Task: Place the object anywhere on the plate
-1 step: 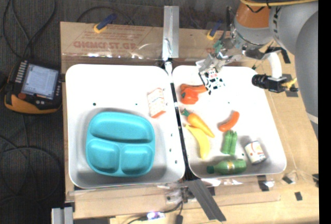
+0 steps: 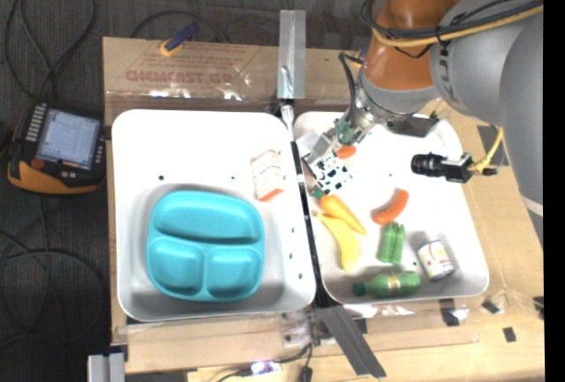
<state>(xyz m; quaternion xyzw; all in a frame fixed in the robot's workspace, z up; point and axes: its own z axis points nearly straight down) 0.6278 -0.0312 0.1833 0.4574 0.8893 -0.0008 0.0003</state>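
Plate (image 2: 205,243): light blue, three compartments, flat in near half of left bin (image 2: 190,142). Just off its far right corner, small white-and-orange carton (image 2: 267,175) close to bin's right wall. Print on carton too small to read.

Gripper (image 2: 342,145): low over far left corner of right bin (image 2: 433,199). Whether spread or closed, cannot tell from this angle. Small orange piece (image 2: 347,152) right at its tip; held or merely touching, cannot tell. Just beside, white card with teal spots (image 2: 327,175) against bin's left wall.

Elsewhere in right bin:
- orange pointed piece (image 2: 340,210), overlapping top of yellow banana-shaped toy (image 2: 344,248)
- red-orange chili shape (image 2: 390,205)
- short green piece (image 2: 391,243)
- green bottle (image 2: 388,285), on its side along near wall
- small white can (image 2: 435,258) with orange label, lettering illegible

Writing: red print on cardboard sheet (image 2: 190,71) covering tabletop behind left bin, under clear film. Reads roughly "CHEMCAST GP", blurred by glare.

Handheld pendant (image 2: 57,149) on carpet at left, screen lit, contents unreadable.
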